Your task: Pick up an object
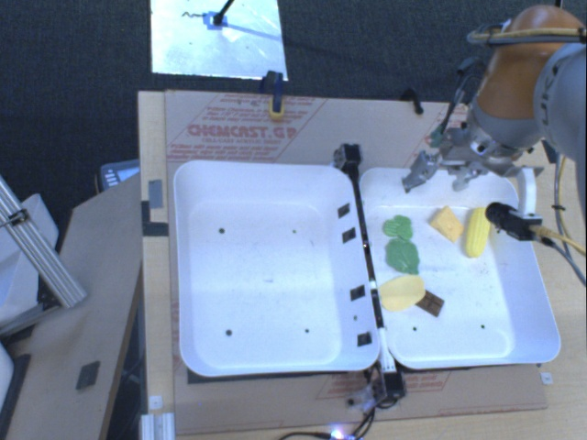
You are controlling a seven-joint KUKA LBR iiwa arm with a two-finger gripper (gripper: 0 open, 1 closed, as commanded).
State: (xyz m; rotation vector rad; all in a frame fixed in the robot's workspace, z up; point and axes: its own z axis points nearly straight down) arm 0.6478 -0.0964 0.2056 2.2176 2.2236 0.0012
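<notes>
The right bin (523, 337) holds several small items. A green leafy piece (400, 244) lies near its left wall, with a pale yellow slice (402, 293) and a small brown block (430, 304) below it. An orange-yellow wedge (448, 223) and a yellow corn cob (477, 232) lie side by side further right. My gripper (437, 181) hangs over the bin's far edge, above and behind the wedge. It is open, with its fingers spread and nothing between them.
The left bin (266, 177) sits beside the right one, joined by a black hinged divider (359, 246). Both rest on a cardboard sheet (238, 131). A shiny metal plate (218, 26) lies at the back.
</notes>
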